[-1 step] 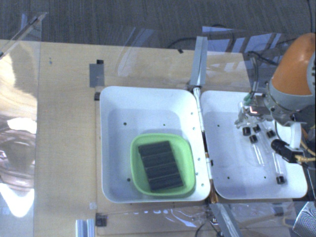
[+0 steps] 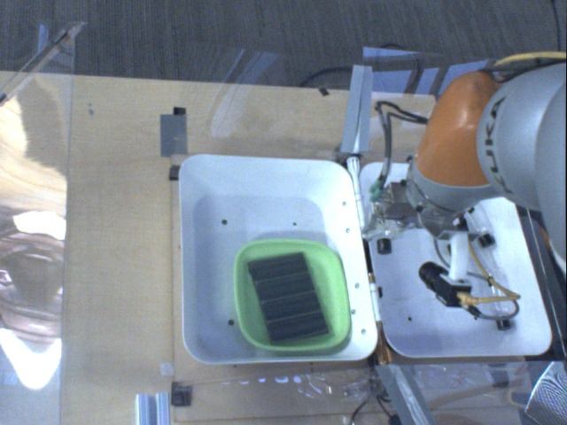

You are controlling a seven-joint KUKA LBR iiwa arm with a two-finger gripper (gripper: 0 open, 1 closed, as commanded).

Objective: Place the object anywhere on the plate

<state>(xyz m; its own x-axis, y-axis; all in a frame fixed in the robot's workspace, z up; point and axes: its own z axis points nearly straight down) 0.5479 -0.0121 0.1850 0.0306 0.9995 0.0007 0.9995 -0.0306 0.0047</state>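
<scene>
On the pale wooden bench (image 2: pixel 106 237) (dark carpet (image 2: pixel 221 16) beyond), the left bin (image 2: pixel 213 193) holds a green plate (image 2: pixel 335 277) bearing a black ribbed block (image 2: pixel 288 297); the gripper (image 2: pixel 383 221) hangs over the right bin (image 2: pixel 514 326), its opening indiscernible.

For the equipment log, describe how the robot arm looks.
The arm is a thick, rounded grey shell with dark lettering on it. A bulging orange band sits above the wrist, and thin black cables loop beside it.
</scene>
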